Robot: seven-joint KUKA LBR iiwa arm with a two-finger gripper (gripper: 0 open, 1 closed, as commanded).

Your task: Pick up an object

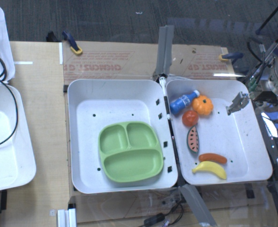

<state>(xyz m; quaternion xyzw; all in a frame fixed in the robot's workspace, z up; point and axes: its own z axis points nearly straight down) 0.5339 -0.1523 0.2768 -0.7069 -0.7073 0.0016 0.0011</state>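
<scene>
Meanwhile the hand (237, 102), fingers apart and gripping nothing, hangs near a round orange pumpkin (203, 105).

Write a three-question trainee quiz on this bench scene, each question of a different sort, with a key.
1. True or false: the green divided plastic plate lies in the left white bin.
2. Which item lies nearest the front wall of the right white bin? A) yellow toy banana B) blue plastic bottle C) small orange pumpkin
3. Fill in: the watermelon slice lies just below the red ___.

Key: 1 true; 2 A; 3 tomato. The two-finger gripper hovers over the right bin's back right corner.
</scene>
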